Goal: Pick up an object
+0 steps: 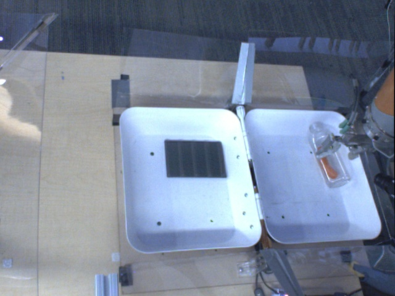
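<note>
A clear plastic bottle (329, 158) with an orange patch near its lower end lies in the right bin (290, 227), close to that bin's right wall. A dark ribbed rectangular pad (194, 159) lies flat in the middle of the left bin (142, 227). My gripper (347, 139) reaches in from the right edge and sits low beside the bottle's upper end, touching it or nearly so. Nothing shows as held by it.
A raised divider (250, 165) separates the two bins. A grey upright bar (242, 73) stands behind where they meet. The wooden bench (68, 184) spreads out to the left. Cables and clamps (271, 273) sit at the front edge below the right bin.
</note>
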`<action>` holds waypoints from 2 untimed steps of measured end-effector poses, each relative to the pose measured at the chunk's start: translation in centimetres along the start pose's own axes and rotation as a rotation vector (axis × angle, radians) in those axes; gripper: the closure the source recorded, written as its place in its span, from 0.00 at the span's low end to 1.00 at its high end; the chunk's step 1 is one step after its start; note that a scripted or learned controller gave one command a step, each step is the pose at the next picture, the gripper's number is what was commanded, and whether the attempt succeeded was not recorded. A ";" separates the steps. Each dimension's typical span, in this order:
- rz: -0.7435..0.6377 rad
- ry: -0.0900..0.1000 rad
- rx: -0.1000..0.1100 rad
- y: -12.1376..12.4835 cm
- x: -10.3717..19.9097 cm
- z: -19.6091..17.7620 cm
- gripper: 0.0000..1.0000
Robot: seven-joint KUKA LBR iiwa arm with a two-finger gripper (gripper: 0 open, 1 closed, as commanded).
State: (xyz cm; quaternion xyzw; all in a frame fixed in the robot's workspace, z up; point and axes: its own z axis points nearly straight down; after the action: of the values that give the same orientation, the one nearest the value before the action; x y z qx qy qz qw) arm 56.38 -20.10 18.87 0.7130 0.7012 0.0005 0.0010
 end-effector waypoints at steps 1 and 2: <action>-0.089 0.000 -0.001 1.2 -0.2 7.7 0.00; -0.121 -0.002 -0.007 1.5 1.7 9.9 0.00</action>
State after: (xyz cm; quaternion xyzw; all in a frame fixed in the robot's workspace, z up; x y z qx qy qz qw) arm 57.97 -18.48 9.00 0.6692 0.7431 0.0021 0.0044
